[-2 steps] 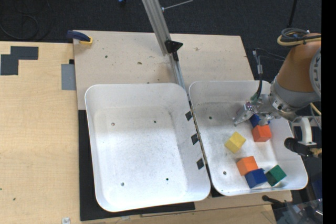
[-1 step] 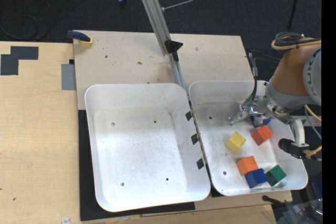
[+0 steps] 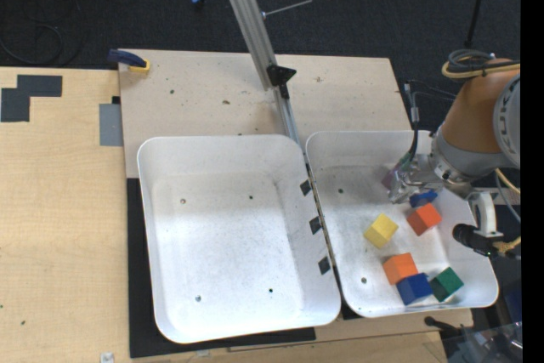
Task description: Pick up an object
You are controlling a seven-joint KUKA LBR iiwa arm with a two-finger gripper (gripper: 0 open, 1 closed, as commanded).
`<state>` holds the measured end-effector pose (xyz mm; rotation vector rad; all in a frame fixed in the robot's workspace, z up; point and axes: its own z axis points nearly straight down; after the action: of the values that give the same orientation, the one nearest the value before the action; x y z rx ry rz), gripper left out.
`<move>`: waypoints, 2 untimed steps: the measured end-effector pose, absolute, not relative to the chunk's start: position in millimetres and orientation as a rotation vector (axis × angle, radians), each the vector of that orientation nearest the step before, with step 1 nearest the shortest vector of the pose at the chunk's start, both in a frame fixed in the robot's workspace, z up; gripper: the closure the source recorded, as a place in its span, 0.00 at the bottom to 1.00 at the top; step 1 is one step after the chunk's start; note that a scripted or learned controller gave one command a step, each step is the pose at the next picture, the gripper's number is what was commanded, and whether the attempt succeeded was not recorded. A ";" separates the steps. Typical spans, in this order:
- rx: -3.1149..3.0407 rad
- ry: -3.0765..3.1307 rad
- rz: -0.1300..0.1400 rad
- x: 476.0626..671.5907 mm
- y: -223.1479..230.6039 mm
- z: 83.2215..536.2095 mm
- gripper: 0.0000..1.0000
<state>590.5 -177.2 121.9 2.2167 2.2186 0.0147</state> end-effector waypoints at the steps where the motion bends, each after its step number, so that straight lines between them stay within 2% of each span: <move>1: 2.219 2.220 0.002 594.4 -180.0 184.6 1.00; 2: 2.218 2.221 0.003 595.1 -181.2 233.7 1.00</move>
<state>595.1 -181.2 233.7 2.2178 2.2206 0.0026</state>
